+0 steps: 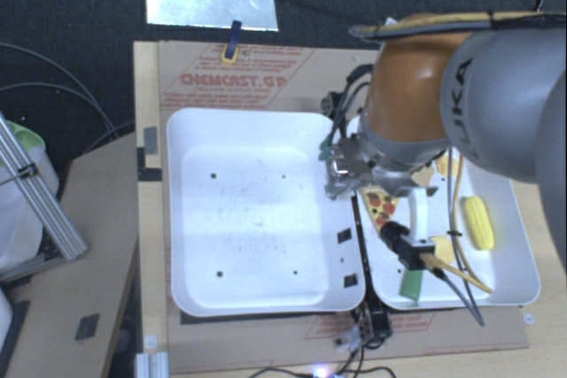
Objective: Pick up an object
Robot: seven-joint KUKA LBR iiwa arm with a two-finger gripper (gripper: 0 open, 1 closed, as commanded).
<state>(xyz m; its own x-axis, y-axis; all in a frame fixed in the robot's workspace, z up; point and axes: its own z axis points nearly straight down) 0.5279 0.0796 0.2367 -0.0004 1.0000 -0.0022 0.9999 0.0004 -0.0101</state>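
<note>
The arm (461, 93) reaches low over the right bin (523, 279), where a yellow corn cob (478, 221), a pizza slice (382, 206) and a green block (411, 283) lie ungrasped, so the pick looks undone; the gripper's own state cannot be told.

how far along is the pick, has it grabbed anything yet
Done: the arm has reached in over the right bin, its wrist low above the objects there. In hand: nothing visibly held; the wrist hides the gripper, so no grasp can be confirmed. Left: gripping and lifting one item. The corn cob, pizza slice and green block all lie in the right bin.
</note>
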